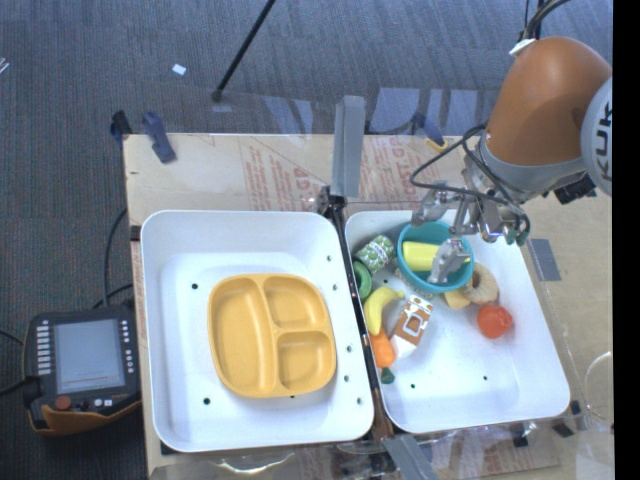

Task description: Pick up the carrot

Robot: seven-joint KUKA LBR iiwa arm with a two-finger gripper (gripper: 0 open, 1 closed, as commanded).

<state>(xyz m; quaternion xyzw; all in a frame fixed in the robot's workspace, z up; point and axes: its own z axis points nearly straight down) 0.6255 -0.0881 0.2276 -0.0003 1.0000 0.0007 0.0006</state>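
Nothing is lifted yet: the carrot lies at the right bin's 9 o'clock edge, while the gripper, state unreadable, hovers over the blue bowl.

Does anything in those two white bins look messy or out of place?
Somewhat: the small orange carrot lies jammed against the right bin's left wall, with the other toy foods crowded nearby. The yellow divided plate sits slightly askew.

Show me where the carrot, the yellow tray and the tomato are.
carrot (383, 349): camera view, on its orange body.
yellow tray (270, 334): camera view, on the divider between its compartments.
tomato (494, 320): camera view, on its red middle.
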